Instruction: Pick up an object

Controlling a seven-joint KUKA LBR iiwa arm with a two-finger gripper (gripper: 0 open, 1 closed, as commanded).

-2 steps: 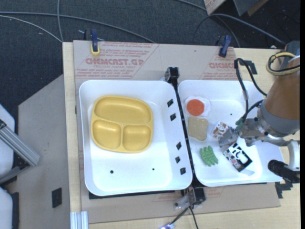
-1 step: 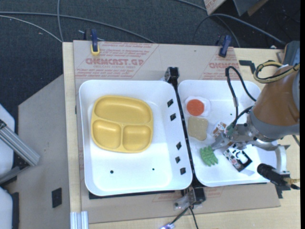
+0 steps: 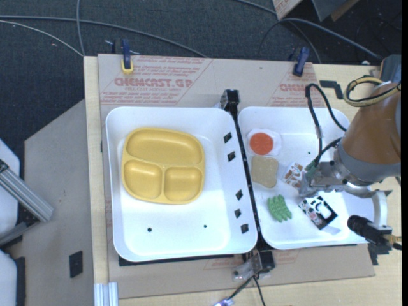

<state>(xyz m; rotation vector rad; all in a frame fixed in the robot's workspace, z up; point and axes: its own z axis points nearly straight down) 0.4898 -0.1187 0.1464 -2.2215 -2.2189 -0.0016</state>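
— The gripper is sitting low in the right bin, at the end of the grey arm with its orange band reaching in from the right. We are not managing to make out its grip; we cannot tell what it is doing there.

— What are we seeing around it?

— A small patterned packet is lying just to its left, and a black-and-white object is lying just below it. We are not seeing either of them lifted.

— And further out?

— A green leafy toy is resting near the bin's lower left. Above it a tan, bread-like piece is lying, and above that a red-orange round item on a white disc.

— And the other side?

— In the left bin we are looking at a yellow divided plate, well apart from the arm. Both bins are sitting on a board held by blue clamps.
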